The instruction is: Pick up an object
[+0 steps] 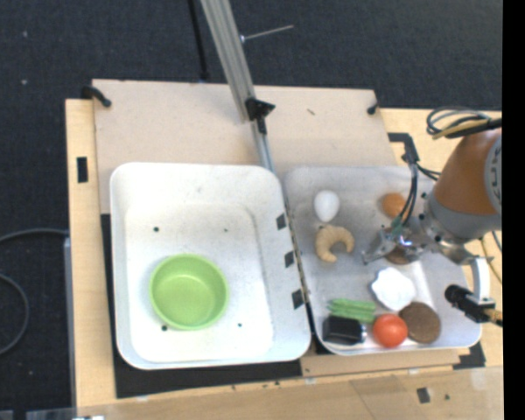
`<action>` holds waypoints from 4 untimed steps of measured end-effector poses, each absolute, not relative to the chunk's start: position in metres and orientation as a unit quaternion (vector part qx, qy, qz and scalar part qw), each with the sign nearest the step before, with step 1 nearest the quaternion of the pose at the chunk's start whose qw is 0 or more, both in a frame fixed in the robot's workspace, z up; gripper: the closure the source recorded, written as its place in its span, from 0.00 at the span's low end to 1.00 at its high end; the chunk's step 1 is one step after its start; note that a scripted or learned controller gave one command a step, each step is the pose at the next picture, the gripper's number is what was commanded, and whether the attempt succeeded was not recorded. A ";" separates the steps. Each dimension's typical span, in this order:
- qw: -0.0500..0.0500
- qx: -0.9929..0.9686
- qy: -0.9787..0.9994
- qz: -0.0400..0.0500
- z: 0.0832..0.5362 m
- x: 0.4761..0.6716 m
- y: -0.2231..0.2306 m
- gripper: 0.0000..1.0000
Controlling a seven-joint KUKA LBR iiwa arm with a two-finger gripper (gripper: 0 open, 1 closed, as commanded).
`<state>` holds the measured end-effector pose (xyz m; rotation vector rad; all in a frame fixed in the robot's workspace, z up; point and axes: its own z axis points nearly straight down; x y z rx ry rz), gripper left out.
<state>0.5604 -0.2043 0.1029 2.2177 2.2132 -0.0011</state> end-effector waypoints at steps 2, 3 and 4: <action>0.003 0.706 0.708 0.001 0.163 0.570 -0.203 1.00; 0.004 0.706 0.708 0.002 0.213 0.572 -0.195 1.00; 0.004 0.706 0.709 0.002 0.258 0.573 -0.197 1.00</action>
